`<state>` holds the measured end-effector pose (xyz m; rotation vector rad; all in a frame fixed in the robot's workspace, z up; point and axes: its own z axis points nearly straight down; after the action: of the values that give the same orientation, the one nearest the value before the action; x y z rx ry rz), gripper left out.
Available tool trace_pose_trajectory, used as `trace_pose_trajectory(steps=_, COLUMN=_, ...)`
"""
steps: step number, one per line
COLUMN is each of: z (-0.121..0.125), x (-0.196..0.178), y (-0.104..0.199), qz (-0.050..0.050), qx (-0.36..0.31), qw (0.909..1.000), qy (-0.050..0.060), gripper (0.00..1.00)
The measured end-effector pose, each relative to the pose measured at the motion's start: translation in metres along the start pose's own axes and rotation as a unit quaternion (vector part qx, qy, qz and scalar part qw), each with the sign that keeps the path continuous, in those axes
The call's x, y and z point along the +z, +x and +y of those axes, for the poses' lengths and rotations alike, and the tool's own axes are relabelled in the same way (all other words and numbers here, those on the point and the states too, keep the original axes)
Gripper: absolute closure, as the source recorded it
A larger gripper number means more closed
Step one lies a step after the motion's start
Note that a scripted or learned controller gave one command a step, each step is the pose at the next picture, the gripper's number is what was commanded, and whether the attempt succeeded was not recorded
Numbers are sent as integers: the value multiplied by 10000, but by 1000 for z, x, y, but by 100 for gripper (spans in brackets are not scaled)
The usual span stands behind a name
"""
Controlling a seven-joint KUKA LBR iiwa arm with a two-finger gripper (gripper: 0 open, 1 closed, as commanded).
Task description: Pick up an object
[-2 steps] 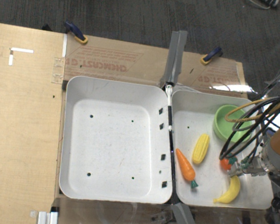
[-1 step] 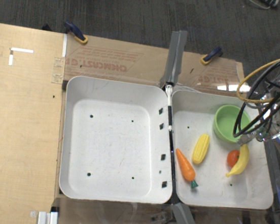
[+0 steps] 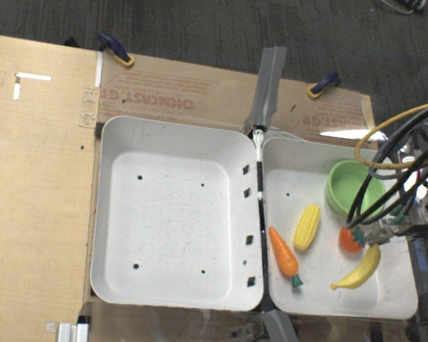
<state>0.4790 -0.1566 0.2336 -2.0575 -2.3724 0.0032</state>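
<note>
The tomato (image 3: 349,240) lies in the right bin (image 3: 322,298), just under the claw (image 3: 370,235), touching the banana's (image 3: 360,270) upper end. Whether the claw is open, closed or gripping cannot be told; cables hide it. The corn (image 3: 308,226) lies left of the tomato, the carrot (image 3: 284,254) beside the bin's left wall, the green bowl (image 3: 350,187) behind. The left bin (image 3: 107,270) adjoins on the table (image 3: 22,204).
</note>
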Motion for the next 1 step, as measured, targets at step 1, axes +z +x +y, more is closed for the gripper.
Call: trace_pose_trajectory(steps=1, z=6, x=98, y=-67, qz=-8, qx=-2484, qw=9687, qy=-14, gripper=100)
